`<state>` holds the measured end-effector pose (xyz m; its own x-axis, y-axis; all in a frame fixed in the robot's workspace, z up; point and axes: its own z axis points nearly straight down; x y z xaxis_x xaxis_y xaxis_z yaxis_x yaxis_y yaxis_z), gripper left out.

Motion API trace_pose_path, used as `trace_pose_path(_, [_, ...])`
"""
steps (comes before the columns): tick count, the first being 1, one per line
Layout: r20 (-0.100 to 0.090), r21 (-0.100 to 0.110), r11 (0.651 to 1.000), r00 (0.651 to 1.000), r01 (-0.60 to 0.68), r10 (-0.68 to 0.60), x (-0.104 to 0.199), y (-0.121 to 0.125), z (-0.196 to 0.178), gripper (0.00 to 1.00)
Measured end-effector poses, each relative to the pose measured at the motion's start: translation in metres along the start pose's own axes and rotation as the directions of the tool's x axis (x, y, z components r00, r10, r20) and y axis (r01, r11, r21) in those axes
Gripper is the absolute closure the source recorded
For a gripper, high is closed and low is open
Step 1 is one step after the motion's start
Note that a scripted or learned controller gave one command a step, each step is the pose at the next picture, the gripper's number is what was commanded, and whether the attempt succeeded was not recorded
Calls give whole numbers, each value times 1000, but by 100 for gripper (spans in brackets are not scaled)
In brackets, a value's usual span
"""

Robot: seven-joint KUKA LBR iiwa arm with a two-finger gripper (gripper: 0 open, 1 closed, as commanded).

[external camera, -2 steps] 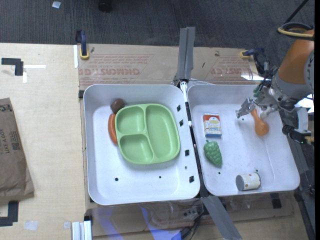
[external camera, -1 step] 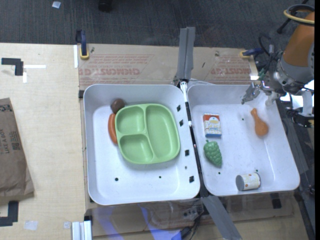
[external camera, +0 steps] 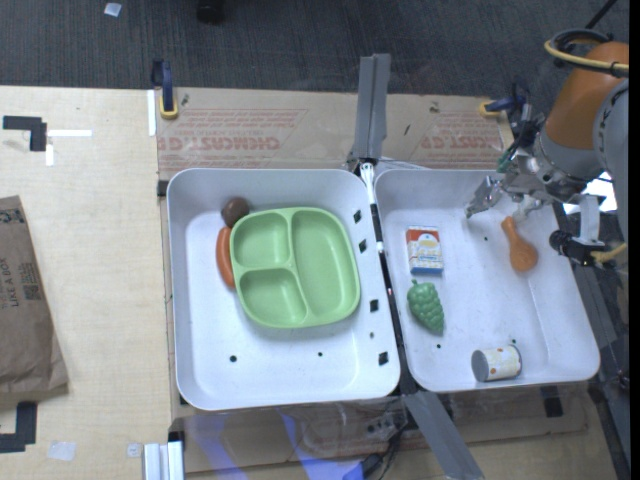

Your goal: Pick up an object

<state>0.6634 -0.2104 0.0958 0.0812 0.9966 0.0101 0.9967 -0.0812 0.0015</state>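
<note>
Arm comes in from the right, gripper [external camera: 495, 196] low over the far-right part of the right bin [external camera: 560, 368]. Can't tell how it's set from this angle, too small and cluttered. Nothing visibly in it.

Closest candidate: the orange drumstick-shaped toy [external camera: 519, 248], lying flat just beside and below the gripper, apart from it. My guess is that's the target, given where the arm is parked.

Other things in the same bin: small white-and-red box [external camera: 425, 250] near the left wall, green grape bunch [external camera: 427, 306] just below it, a small can [external camera: 497, 362] on its side at the near edge. All spread well apart, so there's room for a clean approach to any of them.

Left bin [external camera: 200, 368] holds the green divided tray [external camera: 296, 265], tilted, pushed against an orange carrot-like piece [external camera: 224, 256] and a brown round thing [external camera: 235, 210] at its left rim. Those two are wedged in, so harder picks.

Both bins sit side by side on the desk [external camera: 90, 268].
</note>
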Motion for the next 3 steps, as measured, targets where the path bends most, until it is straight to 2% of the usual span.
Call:
trace_pose_path(1, [6,0,999,999,46,-46,-2,-20,3,0])
trace_pose_path(2, [9,0,999,999,47,-47,-3,-20,-6,100])
trace_pose_path(3, [11,2,1000,1000,-16,15,74,-22,-121,100])
